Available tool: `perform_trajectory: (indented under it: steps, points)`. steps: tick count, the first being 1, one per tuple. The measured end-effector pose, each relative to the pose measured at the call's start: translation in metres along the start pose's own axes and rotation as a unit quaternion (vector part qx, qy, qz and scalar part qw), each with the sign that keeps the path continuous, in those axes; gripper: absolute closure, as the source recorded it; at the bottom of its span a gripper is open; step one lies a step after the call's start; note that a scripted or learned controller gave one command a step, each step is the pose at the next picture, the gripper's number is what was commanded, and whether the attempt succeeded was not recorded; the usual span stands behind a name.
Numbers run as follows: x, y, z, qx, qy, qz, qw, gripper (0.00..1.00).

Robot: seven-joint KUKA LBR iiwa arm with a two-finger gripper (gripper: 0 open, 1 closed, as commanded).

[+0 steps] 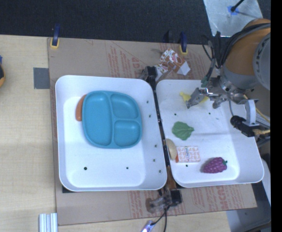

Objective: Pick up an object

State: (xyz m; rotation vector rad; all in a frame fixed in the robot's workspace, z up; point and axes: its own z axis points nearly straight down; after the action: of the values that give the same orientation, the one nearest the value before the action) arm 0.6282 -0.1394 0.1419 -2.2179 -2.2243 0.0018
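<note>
While left bin [68,129] holds blue tray [112,119], right bin [247,170] holds grapes [214,165].

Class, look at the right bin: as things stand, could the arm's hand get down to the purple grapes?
Probably yes. The grapes lie apart from the carton in the right bin, uncovered, and the hand hangs over that same bin.

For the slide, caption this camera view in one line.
Gripper hovers over the right bin, by a yellow item; the blue plate sits left.
</note>
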Motion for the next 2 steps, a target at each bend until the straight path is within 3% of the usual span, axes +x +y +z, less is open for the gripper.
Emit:
perform_trajectory:
  steps: [1,2]
  points:
    - [-0.073,0.028,-0.001,0.000,0.000,0.000,1.0000,0.00]
    - [-0.073,0.028,-0.012,0.001,-0.001,-0.002,1.0000,1.00]
